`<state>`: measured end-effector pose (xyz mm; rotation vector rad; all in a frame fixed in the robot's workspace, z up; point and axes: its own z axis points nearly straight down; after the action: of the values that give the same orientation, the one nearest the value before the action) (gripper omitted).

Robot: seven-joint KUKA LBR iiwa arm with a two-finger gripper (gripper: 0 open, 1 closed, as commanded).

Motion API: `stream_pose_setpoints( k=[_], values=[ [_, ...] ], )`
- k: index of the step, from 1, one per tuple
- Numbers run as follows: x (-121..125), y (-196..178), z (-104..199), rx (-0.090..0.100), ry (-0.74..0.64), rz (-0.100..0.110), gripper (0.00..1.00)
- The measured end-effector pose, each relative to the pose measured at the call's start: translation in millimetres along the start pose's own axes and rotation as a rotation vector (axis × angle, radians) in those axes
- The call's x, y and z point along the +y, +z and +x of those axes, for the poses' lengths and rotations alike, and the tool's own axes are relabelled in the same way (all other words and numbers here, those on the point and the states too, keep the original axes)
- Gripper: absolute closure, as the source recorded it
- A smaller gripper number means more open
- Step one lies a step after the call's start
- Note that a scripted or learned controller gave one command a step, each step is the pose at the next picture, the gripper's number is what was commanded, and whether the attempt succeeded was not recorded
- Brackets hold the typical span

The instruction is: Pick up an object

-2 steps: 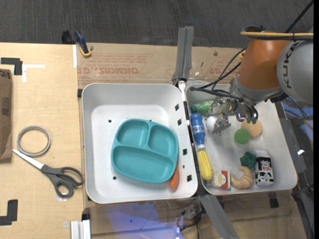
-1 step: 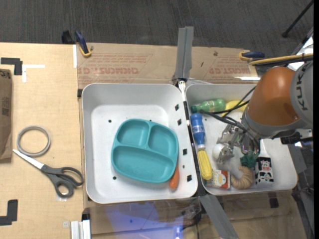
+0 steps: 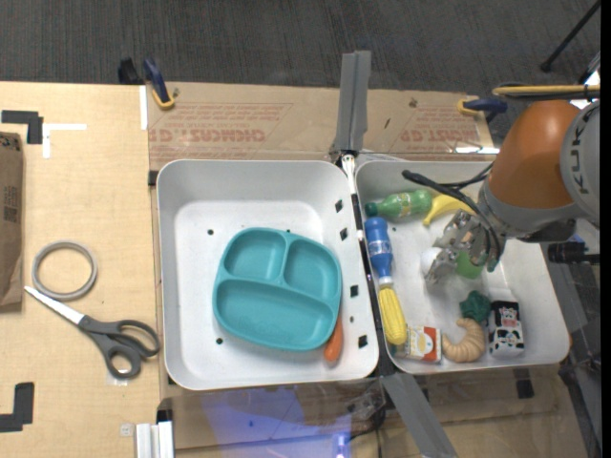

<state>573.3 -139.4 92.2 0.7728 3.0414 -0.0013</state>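
Note:
My gripper (image 3: 451, 254) hangs low over the middle of the right bin (image 3: 535, 284), under the grey wrist with its orange band. A small light-green object (image 3: 471, 263) lies right against its right side; whether it is gripped is hidden by the metal parts. Around the gripper lie a green bottle (image 3: 401, 203), a yellow banana (image 3: 447, 206), a blue bottle (image 3: 378, 246), a corn cob (image 3: 391, 313), a dark-green piece (image 3: 474, 305), a croissant (image 3: 465, 340), a small red-and-white box (image 3: 425, 343) and a black-and-white carton (image 3: 506, 327).
The left bin (image 3: 191, 208) holds a teal divided plate (image 3: 277, 289) with an orange carrot (image 3: 333, 343) at its lower right edge. On the bench to the left lie scissors (image 3: 95, 332) and a tape ring (image 3: 64, 269).

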Motion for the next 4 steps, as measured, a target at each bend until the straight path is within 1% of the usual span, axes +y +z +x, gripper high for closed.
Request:
stream_pose_setpoints(
  k=[1,2,3,4],
  values=[
    [1,-10,-1,-0.003,-0.003,0.000,1.00],
    [-27,0,-31,0.000,0.260,0.000,1.00],
    [-27,0,-31,0.000,0.260,0.000,0.00],
    [23,-1,-60,0.008,0.332,0.007,0.00]
  ],
)
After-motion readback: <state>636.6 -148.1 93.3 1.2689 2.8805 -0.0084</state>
